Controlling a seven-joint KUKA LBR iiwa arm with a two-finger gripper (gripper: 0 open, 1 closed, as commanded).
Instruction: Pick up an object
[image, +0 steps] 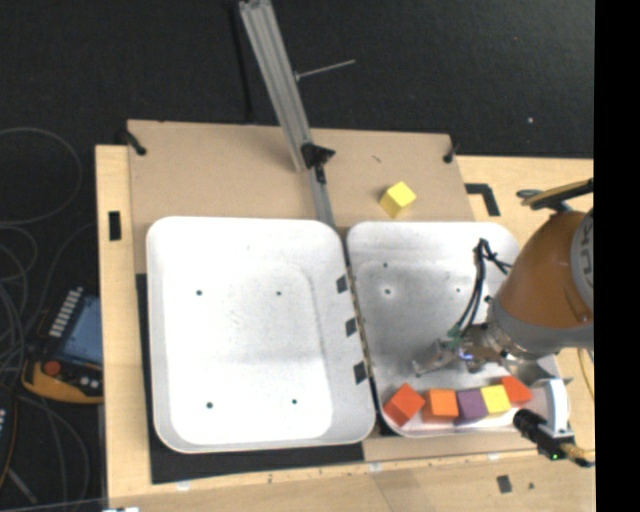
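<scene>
Several blocks lie in a row along the near edge of the right bin (400, 260): an orange-red block (405, 404), an orange block (442, 403), a purple block (470, 404), a yellow block (496, 400) and a red-orange block (517, 391). My gripper (462, 356) hangs low in the right bin, just behind this row, above the purple and orange blocks. The arm's orange band (550, 270) covers much of the bin's right side. Nothing shows between the fingers.
A yellow cube (397, 198) sits on the brown board behind the right bin. The left bin (245, 330) lies beside the right one. A grey metal pole (283, 90) slants up from between the bins. Cables and a handheld controller (70, 345) lie left of the bench.
</scene>
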